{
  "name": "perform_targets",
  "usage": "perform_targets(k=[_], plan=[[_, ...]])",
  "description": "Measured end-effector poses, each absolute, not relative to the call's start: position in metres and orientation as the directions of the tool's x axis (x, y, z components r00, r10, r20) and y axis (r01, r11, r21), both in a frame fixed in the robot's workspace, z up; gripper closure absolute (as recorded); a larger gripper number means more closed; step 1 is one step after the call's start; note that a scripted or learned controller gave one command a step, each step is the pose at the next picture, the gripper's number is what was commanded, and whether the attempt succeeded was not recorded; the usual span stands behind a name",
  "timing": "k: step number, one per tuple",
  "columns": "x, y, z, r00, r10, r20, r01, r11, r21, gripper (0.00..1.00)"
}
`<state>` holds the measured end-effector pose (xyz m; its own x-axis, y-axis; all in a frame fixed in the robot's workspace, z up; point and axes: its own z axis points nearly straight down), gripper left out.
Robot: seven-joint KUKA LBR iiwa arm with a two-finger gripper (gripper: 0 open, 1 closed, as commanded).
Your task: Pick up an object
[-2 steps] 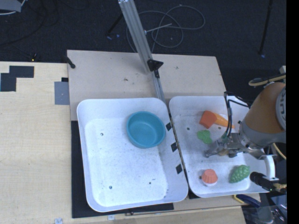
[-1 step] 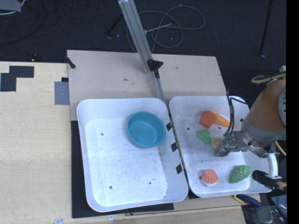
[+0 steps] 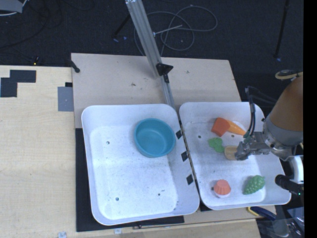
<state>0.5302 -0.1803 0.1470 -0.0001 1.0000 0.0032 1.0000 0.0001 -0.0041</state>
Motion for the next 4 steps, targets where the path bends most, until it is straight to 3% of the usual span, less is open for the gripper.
perform_targets(k=[2, 4], plan=[[0.539, -0.18, 0.228, -0.004, 1.0, 0.002, 1.0, 0.004, -0.005, 1.0], [0.555, -0.077, 0.211, -0.002, 1.0, 0.006, 1.0, 0.003, -0.017, 1.0]])
